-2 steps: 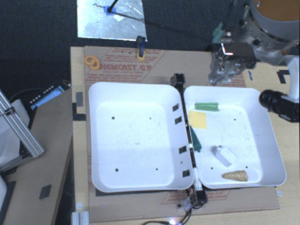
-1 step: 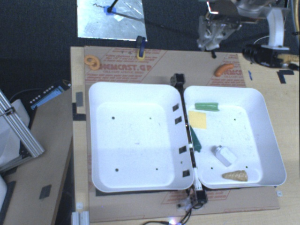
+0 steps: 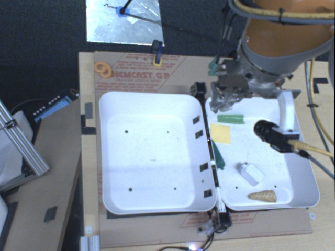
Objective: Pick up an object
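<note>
In the right bin [image 3: 306,184] lie a light green stick [image 3: 231,119], a yellow square pad [image 3: 220,134], a dark green piece [image 3: 217,157] along the left wall, a small white bottle [image 3: 249,173] and a tan cone [image 3: 263,196]. My gripper [image 3: 222,102] hangs at the bin's far left corner, just above the green stick. Nothing shows between its fingers.
The left bin [image 3: 152,150] sits beside the right one, joined by black clips [image 3: 199,135]. A black camera unit [image 3: 272,135] juts from the arm over the right bin. An orange ring [image 3: 102,69] and a blue-yellow clamp [image 3: 157,54] rest on the cardboard behind.
</note>
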`<action>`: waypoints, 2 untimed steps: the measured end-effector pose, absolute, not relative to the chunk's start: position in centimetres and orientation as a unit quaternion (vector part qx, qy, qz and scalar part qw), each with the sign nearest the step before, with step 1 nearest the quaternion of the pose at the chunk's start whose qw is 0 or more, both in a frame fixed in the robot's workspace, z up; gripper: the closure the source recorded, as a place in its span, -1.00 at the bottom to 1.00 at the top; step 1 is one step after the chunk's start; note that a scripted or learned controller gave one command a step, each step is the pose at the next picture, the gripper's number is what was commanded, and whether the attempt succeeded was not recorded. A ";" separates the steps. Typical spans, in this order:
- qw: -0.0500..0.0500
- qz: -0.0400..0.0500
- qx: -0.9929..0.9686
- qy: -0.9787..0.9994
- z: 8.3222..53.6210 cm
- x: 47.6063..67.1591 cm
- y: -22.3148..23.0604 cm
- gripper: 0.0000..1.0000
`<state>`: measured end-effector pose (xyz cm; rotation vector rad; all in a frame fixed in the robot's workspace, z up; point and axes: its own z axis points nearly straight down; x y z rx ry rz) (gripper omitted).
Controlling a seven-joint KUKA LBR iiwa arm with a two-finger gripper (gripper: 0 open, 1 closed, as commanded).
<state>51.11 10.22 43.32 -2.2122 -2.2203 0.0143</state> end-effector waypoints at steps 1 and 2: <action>-0.001 -0.003 -0.703 -0.711 48.3 49.8 16.5 1.00; -0.001 -0.004 -0.704 -0.710 53.8 48.6 21.3 1.00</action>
